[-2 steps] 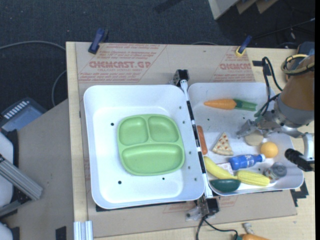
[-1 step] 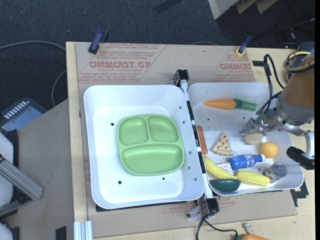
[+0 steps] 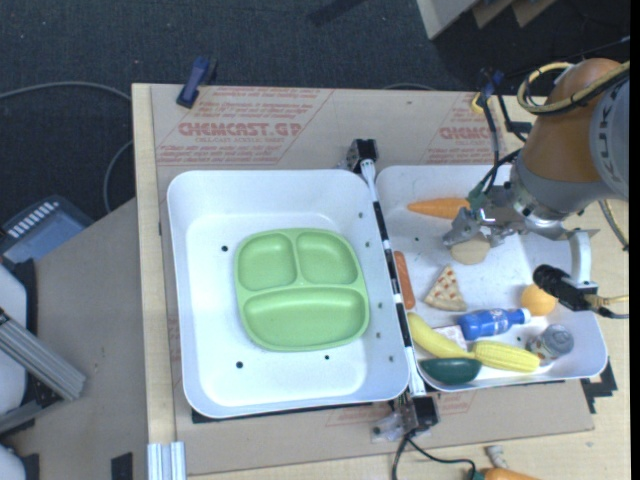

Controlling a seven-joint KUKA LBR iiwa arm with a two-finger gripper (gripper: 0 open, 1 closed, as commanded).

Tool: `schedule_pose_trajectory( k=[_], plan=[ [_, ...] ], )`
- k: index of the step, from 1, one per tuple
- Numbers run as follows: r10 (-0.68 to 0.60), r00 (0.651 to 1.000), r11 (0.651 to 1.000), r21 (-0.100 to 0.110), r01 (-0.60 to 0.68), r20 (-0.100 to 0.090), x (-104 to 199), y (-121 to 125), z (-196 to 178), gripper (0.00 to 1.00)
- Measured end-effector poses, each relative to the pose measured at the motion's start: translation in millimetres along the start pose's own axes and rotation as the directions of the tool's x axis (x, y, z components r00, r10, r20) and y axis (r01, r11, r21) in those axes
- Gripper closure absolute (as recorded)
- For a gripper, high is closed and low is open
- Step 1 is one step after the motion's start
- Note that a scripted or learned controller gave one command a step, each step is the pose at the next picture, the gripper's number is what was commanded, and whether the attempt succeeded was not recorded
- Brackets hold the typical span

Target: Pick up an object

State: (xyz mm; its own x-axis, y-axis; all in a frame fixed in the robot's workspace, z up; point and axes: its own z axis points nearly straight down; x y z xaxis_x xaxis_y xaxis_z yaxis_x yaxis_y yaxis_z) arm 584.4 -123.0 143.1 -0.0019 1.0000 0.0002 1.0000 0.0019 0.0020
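Observation:
My gripper [image 3: 477, 231] hangs low over the upper left part of the right bin [image 3: 590, 353], open, its fingers splayed just above a small beige round piece [image 3: 470, 252]. Nothing sits between the fingers. An orange carrot [image 3: 437, 208] lies just to the gripper's left, by the bin's far wall. A pizza slice [image 3: 446, 290] lies below the beige piece. Further toward the front are a blue bottle [image 3: 492, 322], a yellow banana [image 3: 433, 337], a corn cob [image 3: 506, 356], a dark green bowl [image 3: 451, 371] and an orange ball [image 3: 538, 300].
The left bin [image 3: 200, 268] holds a green divided plate [image 3: 301, 288]. A reddish sausage [image 3: 402, 277] lies along the right bin's left wall. A grey round item [image 3: 553, 343] sits near the corn. The arm's black fitting [image 3: 565, 286] overhangs the right side.

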Motion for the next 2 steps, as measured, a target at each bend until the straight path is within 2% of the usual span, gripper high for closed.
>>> schedule_pose_trajectory(
  k=[1,2],
  plan=[
    [0.000,1.000,1.000,0.001,0.000,0.000,63.4,-10.1,-76.1,1.00],
    [0.001,1.000,1.000,0.004,-0.001,-0.001,103.6,-33.5,-96.6,1.00]
  ],
)
